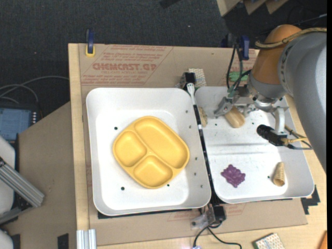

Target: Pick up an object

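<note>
The gripper (234, 109) hangs low over the far end of the right bin (290, 191), just above a tan cork-like piece (235, 119); whether it grips cannot be told. A purple cluster (233, 175) and a cone (279, 174) lie nearer. A yellow divided plate (150, 151) sits in the left bin (98, 108).

yellow divided plate (151, 151): smooth, glossy plastic | white bins (101, 139): smooth, slightly shiny plastic, speckled in the right one | counter (78, 113): matt board, printed red | purple grape cluster (233, 175): bumpy, matt | cone (279, 174): ridged, tan
</note>
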You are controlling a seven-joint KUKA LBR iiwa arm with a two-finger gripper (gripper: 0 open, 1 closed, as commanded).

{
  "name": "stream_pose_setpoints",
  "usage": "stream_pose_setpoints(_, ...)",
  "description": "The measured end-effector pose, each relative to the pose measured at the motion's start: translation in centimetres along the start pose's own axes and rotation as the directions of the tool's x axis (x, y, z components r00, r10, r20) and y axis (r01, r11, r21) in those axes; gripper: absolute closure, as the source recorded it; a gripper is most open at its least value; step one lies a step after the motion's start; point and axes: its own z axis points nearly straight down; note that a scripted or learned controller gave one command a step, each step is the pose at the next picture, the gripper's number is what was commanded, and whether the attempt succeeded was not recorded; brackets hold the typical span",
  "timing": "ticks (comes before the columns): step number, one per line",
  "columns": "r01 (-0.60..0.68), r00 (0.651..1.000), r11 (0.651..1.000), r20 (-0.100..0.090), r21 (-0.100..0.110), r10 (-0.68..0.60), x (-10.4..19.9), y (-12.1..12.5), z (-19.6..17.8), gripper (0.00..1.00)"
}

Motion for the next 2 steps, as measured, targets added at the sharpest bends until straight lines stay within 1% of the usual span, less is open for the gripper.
stream_pose_setpoints(1, -0.002, 1.000, 1.000, 0.000, 0.005, 0.002, 0.0, -0.3, -1.0, 1.00)
stream_pose_setpoints(2, -0.001, 1.000, 1.000, -0.006, 0.012, 0.001, 4.9, -7.6, -10.4, 1.00)
